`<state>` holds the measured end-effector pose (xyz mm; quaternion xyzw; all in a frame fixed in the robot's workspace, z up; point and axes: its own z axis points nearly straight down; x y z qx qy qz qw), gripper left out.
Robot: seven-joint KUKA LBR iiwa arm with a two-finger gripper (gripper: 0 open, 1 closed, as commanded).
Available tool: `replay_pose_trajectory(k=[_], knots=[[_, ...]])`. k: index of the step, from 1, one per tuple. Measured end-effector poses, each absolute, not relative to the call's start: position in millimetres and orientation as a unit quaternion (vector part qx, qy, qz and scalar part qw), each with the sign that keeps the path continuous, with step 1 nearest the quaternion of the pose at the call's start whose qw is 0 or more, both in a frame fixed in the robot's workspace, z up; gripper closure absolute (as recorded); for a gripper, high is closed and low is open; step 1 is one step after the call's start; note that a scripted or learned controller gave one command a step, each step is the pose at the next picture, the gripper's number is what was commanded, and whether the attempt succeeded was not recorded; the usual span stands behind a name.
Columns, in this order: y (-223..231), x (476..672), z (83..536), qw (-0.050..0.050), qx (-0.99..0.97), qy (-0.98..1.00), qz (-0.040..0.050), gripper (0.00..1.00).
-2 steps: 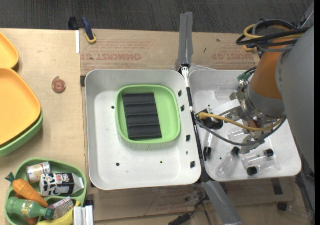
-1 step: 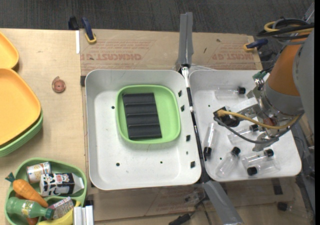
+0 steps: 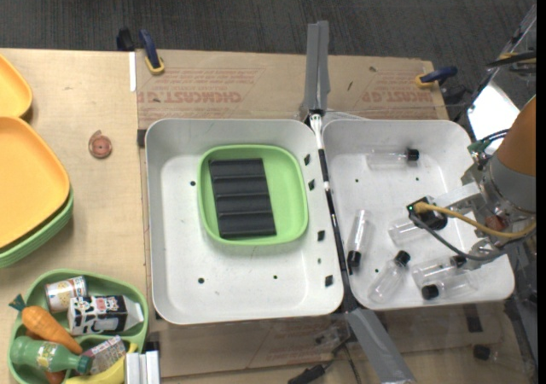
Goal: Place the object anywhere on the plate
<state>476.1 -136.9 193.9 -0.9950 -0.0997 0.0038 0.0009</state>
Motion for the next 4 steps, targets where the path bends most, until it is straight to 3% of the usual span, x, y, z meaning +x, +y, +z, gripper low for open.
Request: replay_pose_trajectory(k=[2,3,4], knots=[[-92.4,475.8,90.2,0.001,-0.991,-0.135,0.0029,0.0],[-137.6,476.7,173.5,0.0,-0.988,-0.154,0.0023,0.0],[-84.1,477.1,190.3,0.0,-0.994,-0.107,0.0024,0.0]])
